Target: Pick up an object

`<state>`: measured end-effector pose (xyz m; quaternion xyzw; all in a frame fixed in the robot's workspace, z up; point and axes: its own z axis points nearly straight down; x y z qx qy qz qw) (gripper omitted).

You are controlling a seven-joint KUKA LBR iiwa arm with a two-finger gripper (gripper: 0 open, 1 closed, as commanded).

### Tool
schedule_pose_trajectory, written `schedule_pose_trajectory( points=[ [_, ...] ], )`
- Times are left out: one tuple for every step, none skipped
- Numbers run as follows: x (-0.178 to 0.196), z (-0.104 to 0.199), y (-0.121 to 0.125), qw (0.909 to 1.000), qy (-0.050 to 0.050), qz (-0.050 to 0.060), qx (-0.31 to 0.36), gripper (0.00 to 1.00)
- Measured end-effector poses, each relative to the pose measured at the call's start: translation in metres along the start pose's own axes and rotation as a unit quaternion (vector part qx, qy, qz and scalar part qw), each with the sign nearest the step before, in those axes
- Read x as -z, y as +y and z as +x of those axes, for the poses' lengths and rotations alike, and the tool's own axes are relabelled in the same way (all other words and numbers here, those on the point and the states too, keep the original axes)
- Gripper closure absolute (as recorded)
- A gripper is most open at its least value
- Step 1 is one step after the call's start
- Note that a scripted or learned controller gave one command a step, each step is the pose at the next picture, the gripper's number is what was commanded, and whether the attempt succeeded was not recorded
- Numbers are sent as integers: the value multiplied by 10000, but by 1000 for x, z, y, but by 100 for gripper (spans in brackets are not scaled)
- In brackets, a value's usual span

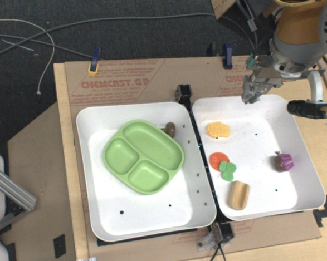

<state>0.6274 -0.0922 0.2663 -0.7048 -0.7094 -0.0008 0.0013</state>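
Four items (218, 130), mid-bin, edges w/ room.

Bench (121, 80): brown board surface, red lettering printed across top. Bearing two shallow white bins side by side, left bin (102, 215) and right bin (301, 184), touching along inner edges. Blue clamps (95, 59) on far edge.

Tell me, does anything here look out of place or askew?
Slightly: the green tray sits turned at an angle in the left bin, and a small brown item rests at its upper rim, outside its compartments.
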Motion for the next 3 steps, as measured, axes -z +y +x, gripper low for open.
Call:
schedule_pose_trajectory(
  points=[
    [4,55,0,10000,1,2,-1,100],
    [0,116,5,10000,-1,-1,2,100],
    [-22,171,0,10000,0,21,-7,100]
  ],
)
